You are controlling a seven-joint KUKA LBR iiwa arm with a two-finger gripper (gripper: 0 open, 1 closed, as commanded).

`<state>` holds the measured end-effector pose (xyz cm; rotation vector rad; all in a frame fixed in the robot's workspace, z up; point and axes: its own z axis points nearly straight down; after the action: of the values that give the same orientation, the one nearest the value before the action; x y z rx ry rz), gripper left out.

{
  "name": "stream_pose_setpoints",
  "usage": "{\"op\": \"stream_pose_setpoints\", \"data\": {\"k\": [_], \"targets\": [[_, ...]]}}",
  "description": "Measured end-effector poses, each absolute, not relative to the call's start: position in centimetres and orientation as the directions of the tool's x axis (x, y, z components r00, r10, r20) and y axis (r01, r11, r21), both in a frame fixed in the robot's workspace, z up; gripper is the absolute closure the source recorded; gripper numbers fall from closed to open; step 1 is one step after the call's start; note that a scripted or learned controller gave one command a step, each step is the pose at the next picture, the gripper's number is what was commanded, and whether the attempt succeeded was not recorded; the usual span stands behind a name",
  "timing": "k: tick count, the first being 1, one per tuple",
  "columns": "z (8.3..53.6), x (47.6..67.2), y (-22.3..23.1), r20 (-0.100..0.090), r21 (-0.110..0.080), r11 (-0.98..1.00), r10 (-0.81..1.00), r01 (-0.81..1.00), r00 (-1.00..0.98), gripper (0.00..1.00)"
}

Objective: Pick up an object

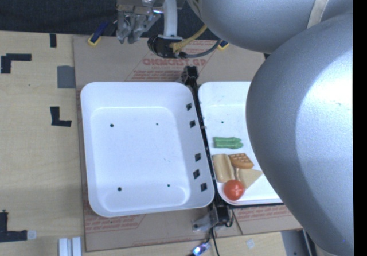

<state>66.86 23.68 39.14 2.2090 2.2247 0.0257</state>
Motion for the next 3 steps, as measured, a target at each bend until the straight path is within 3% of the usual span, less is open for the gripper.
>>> {"op": "stream_pose_setpoints", "data": {"k": [1,2,3], "targets": [[34.5,66.8,15.7,-0.004,-0.004,-0.005,1.000,1.000,0.005,1.00],[26.5,66.7,20.2,-0.002,-0.006,0.004,1.000,1.000,-0.004,1.00],[40.5,66.9,13.5,0.000,0.014,-0.004,1.000,1.000,0.004,1.00]]}}
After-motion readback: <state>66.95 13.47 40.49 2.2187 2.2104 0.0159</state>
